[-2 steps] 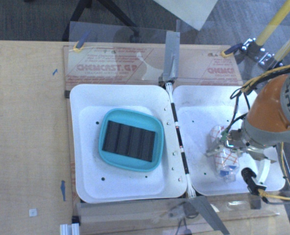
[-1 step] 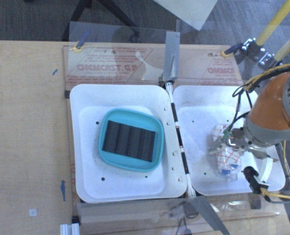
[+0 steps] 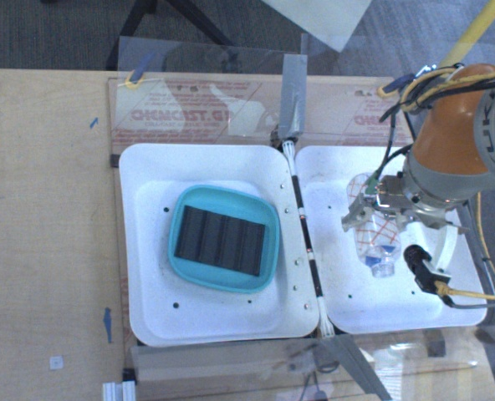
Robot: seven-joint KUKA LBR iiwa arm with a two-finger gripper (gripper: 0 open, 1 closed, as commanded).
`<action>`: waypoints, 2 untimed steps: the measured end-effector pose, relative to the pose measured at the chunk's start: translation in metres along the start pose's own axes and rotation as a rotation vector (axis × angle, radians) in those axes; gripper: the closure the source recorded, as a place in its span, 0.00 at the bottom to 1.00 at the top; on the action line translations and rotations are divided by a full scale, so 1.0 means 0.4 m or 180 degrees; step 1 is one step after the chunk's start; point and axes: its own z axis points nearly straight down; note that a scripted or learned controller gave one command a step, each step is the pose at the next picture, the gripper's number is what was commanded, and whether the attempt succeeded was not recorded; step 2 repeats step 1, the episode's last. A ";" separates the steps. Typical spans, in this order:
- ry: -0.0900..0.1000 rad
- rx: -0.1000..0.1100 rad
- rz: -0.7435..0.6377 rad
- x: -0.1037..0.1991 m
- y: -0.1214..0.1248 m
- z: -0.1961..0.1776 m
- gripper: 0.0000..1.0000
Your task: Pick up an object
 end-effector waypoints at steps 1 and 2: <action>0.0002 0.0011 0.0076 0.026 -0.029 0.026 1.00; 0.0002 0.0011 0.0076 0.026 -0.029 0.026 1.00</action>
